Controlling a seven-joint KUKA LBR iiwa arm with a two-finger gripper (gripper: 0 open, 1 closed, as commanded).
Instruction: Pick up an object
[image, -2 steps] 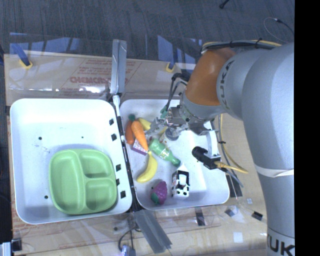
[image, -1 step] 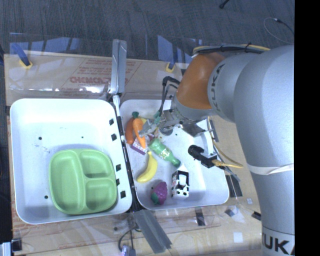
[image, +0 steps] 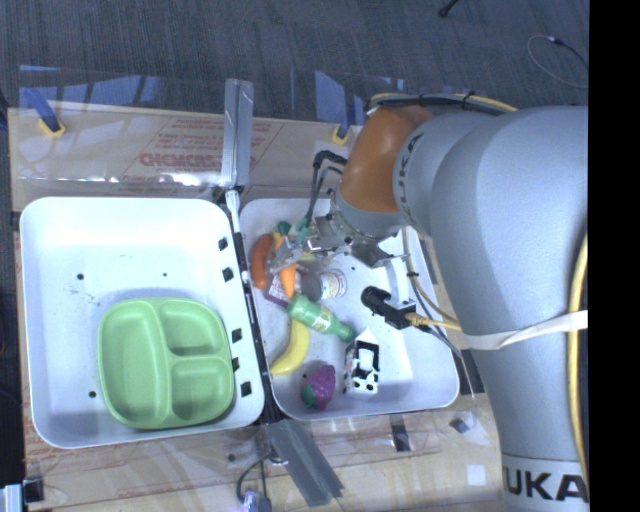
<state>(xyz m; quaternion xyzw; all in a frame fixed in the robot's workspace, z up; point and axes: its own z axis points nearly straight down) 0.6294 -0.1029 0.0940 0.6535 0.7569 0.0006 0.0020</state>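
Observation:
My gripper (image: 303, 243) reaches down into the back of the right bin (image: 430, 385), among a pile of small objects. Right below it lie an orange carrot-like piece (image: 261, 259), another orange piece (image: 288, 281) and a grey round object (image: 322, 285). A green bottle (image: 320, 318) lies slanted in the bin's middle. In front of it are a yellow banana (image: 291, 350), a purple fruit (image: 319, 384) and a black-and-white cow-patterned toy (image: 363, 367). The arm's orange band (image: 375, 165) and grey body cover the bin's right side.
The left bin (image: 60, 240) holds a light green divided plate (image: 166, 362) at its front. A grey divider (image: 238, 260) with black clips separates the two bins. A black cable connector (image: 385, 305) hangs over the right bin.

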